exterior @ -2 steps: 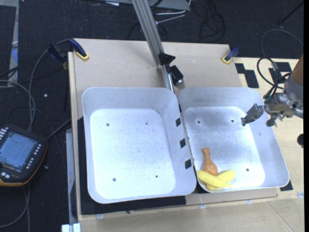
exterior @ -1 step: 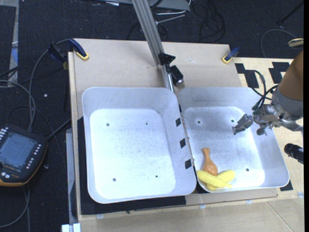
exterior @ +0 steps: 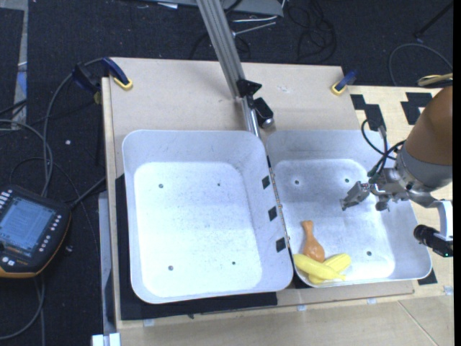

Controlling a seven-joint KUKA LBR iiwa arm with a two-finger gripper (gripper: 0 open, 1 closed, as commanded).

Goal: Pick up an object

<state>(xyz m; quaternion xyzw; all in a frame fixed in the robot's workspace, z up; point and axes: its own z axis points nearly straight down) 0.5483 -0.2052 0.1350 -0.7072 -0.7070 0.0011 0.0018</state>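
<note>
An orange chicken-leg toy (exterior: 312,244) lies near the front of the right bin (exterior: 288,150). Just in front of it, against the bin's front wall, rests a yellow banana toy (exterior: 323,267). My gripper (exterior: 366,194) hangs over the right half of that bin, up and to the right of both toys and apart from them. Its two dark fingers (exterior: 352,196) spread apart, with nothing between them.
The left bin (exterior: 137,150) adjoins the right one at a raised seam. A slanted metal rail (exterior: 227,45) with a clamp runs from the back to the bins' junction. A teach pendant (exterior: 25,229) lies on the floor at left.
</note>
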